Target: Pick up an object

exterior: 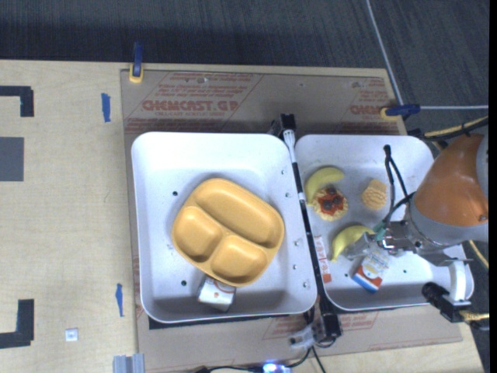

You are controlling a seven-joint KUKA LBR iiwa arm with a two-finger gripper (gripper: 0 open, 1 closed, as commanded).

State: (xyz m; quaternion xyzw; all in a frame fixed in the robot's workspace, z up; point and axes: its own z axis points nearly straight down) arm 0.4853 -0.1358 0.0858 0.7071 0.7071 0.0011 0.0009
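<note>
A pale wooden table (62, 231) with blue tape marks (106, 107) stands on dark grey carpet (233, 14) under even light.

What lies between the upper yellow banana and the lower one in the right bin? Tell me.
In the camera view, a small red-and-yellow toy sits between the upper yellow banana and the lower yellow banana.

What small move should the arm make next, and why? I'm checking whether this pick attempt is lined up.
Probably a short, straight descent. The gripper sits over the right white bin, between the lower curved yellow banana and the small white carton with red and blue print. Nothing shows between its fingers yet, and the banana looks the nearer target.
</note>
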